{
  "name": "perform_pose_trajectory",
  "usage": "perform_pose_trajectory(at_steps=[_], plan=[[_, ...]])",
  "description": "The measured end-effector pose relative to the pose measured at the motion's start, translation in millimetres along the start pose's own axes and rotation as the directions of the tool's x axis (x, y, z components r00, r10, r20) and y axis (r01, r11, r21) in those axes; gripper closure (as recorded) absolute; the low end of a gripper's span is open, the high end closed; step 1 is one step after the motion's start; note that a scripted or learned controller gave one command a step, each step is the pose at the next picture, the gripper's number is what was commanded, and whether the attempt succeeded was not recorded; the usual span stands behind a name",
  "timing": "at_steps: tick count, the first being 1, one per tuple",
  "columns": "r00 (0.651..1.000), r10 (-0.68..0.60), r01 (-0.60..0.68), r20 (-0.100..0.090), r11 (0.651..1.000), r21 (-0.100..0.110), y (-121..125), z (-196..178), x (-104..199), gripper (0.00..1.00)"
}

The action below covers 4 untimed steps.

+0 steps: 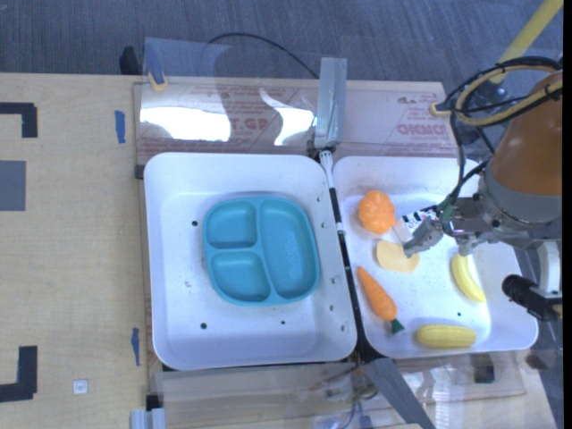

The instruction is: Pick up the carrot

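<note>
The carrot (378, 297) is found lying in the right bin (509, 329), near that bin's left wall, orange body slanted with its green stub toward the near edge. It is untouched and rests apart from the other items. The end effector (416, 240) is positioned above and to the right of it, over a pale yellow slice (394, 256), with an orange fruit (376, 212) just beside. Whether it is apart or together cannot be told from this view; nothing is seen clamped.

Risks noted:
- A descent from the present position would be judged to meet the slice or the orange fruit, not the carrot. A wrong item could be taken.
- The carrot lies close to the bin wall, so one side of the grasp may be blocked by the wall.
- The carrot is tapered and smooth; a grip not taken across its width could slip.
- A banana (467, 277) and a yellow corn-like piece (445, 335) lie nearby and could be knocked.

The left bin (170, 239) holds a blue divided plate (262, 248).
</note>
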State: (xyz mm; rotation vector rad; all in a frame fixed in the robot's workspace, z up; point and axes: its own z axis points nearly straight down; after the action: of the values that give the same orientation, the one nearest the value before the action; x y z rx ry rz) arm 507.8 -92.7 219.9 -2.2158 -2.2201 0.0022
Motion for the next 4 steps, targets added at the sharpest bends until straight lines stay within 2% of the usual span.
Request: perform_pose_trajectory(at_steps=[1,2,3,4], plan=[[0.986,-0.169,0.169,0.004,0.986,-0.005,80,18,45,0.00],[0.817,-0.576,0.576,0.009,0.817,-0.007,108,35,40,0.00],[0.768,-0.641,0.641,0.005,0.768,0.000,126,86,-7,0.00],[0.642,-0.766,0.766,0.007,0.642,-0.003,148,123,-15,0.00]])
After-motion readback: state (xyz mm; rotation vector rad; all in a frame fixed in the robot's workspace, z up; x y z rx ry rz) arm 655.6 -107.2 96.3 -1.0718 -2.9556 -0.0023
